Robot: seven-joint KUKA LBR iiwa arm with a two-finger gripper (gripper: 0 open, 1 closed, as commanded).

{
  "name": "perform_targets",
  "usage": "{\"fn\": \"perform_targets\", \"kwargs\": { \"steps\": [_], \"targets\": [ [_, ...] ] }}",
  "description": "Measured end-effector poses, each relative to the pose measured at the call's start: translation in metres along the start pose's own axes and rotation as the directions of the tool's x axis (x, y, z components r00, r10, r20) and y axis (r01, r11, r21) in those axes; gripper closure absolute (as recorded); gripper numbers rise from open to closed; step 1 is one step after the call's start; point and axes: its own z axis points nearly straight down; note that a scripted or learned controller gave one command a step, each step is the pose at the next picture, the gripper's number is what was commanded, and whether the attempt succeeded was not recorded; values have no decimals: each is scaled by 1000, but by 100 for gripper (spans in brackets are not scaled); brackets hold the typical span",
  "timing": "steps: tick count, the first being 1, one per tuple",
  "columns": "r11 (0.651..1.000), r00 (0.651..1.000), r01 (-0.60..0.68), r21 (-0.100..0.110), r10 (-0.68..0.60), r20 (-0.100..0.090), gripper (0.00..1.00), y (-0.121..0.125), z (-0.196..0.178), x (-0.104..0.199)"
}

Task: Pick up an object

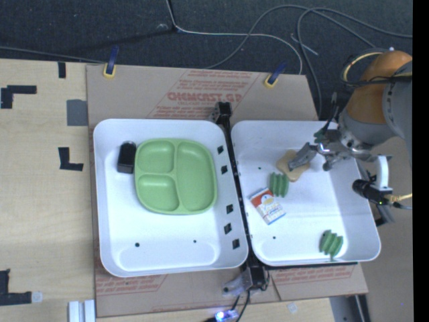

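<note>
Faint red lettering on the cardboard sheet (201, 89), too blurred to read.

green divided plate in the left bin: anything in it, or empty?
Empty. The green divided plate lies flat in the left bin, all three compartments bare. The small black object lies outside it, by its left rim.
</note>
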Motion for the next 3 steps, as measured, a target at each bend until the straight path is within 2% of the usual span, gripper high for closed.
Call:
{"fn": "perform_targets", "kwargs": {
  "steps": [1, 2, 3],
  "targets": [
    [1000, 1000, 1, -8, -1, 3, 0, 1, 42, 1],
    [1000, 1000, 2, -8, -2, 4, 100, 1, 29, 0],
    [1000, 1000, 0, -11, 0, 1, 100, 1, -34, 4]
  ]
}}
